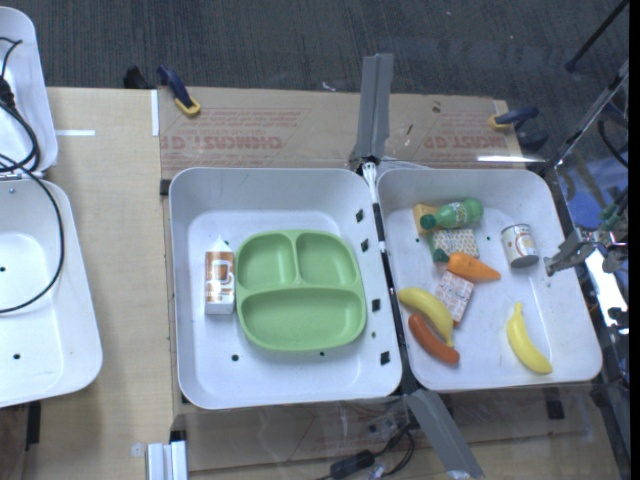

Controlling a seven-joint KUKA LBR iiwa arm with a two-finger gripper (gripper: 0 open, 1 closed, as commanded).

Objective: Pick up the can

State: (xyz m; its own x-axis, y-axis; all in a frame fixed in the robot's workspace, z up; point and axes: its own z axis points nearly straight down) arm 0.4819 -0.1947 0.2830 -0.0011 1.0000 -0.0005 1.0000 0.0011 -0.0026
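1. The can (518, 245) lies tipped in the upper right part of the right bin (570, 268) — a small silvery tin with a pale label, one round end facing the camera.
2. The tool (560, 259) shows at the right edge of the frame, just beside the can but apart from it; it is thin and metallic there, and I cannot tell whether it is spread or pressed together.
3. Left of the can, in the same bin, a green bottle (452, 214) lies on its side, with two patterned packets (455, 243) below it and an orange carrot (472, 267) between.
4. Lower in that bin sit a yellow banana (428, 310), a reddish sausage-like piece (433, 339) and a second banana (526, 342) towards the lower right.
5. The left bin (190, 268), mid-frame, holds a green divided plate (298, 290) — and a small carton (219, 282) lying just beside the plate's left edge.
6. Both bins rest on the tan worktop (110, 168).
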